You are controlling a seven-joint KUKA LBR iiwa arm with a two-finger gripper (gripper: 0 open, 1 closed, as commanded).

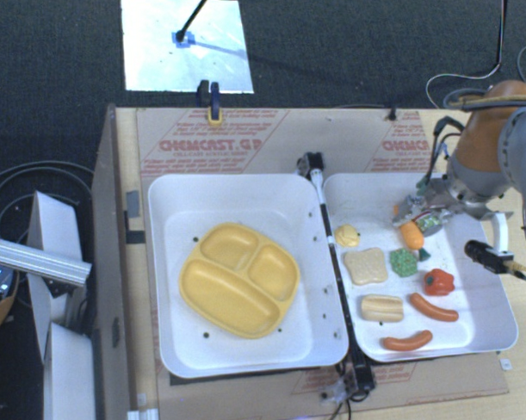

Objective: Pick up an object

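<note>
A: Which object is it going for?

B: Most likely the carrot (411,235) — the small orange piece in the right bin (500,330), toward that bin's far edge and a little right of its middle. It lies on the bin floor, just beside a green leafy bit (430,220).

A: And the gripper?

B: The gripper (422,210) sits low over that far part of the bin, right by the carrot and the leafy bit. Whether it is spread or pressed together I cannot tell — the tip blurs into the clutter there. Nothing visibly sits in its grasp.

A: So how far along?

B: By my reading, the reach is made and the lift is not. Every piece seems to rest in the bin: broccoli (404,262) and bread slice (366,266) near the middle, the red pepper (439,281) toward the right wall, two sausages (406,340) by the near edge, a bun (382,307), a yellow piece (347,236) by the left wall.

A: The other bin?

B: The left bin (174,251) carries a yellow divided tray (239,279), well apart from the arm (493,145).
</note>
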